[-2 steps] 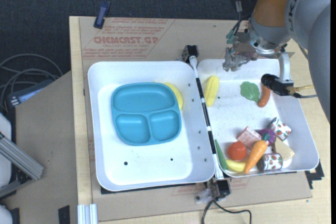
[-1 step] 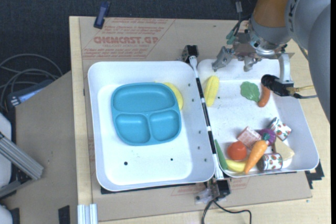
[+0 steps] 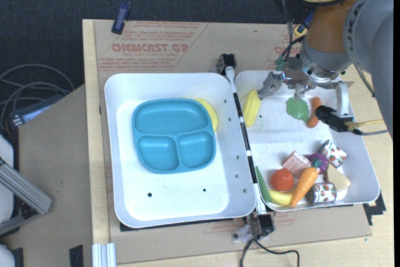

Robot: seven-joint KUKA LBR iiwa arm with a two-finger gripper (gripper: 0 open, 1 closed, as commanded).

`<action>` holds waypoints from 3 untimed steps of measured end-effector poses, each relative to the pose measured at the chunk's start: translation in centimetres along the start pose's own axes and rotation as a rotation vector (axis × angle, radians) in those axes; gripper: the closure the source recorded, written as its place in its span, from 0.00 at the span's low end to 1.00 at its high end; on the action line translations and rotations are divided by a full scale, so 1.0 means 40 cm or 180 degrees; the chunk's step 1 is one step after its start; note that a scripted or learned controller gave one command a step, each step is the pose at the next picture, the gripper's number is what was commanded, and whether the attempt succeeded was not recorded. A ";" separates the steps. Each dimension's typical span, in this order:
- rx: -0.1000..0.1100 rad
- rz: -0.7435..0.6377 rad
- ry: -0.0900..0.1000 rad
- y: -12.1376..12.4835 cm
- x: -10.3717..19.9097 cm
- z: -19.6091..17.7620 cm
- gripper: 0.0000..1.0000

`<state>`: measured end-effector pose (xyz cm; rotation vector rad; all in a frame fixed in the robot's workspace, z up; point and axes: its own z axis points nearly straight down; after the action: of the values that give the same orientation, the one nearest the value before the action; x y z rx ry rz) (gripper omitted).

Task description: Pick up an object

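My gripper (image 3: 299, 88) hangs over the back of the right bin (image 3: 369, 166), below the grey wrist with its orange band. Just in front of it lies a green leafy toy (image 3: 299, 110), with a small orange piece (image 3: 314, 115) beside it on the right. A yellow banana-like toy (image 3: 251, 107) leans against that bin's left wall. At the bin's front sits a pile: a red tomato (image 3: 282, 180), an orange carrot (image 3: 304, 184), a yellow banana (image 3: 279, 197), a pink block (image 3: 295, 162), a printed can (image 3: 324, 192) and a pale wedge (image 3: 340, 181).
The left bin (image 3: 122, 153) holds a blue divided plate (image 3: 174, 135) with a yellow thing (image 3: 210, 110) tucked behind its right edge. A divider with a black clip (image 3: 226, 63) runs between the bins. Bare white floor shows in the right bin's middle.
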<state>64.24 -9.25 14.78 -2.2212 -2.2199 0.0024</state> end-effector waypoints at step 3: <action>-0.0017 -0.0005 -0.0003 0.062 0.005 -0.096 0.00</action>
<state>66.73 -9.06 18.62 -2.2224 -2.2249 -0.0025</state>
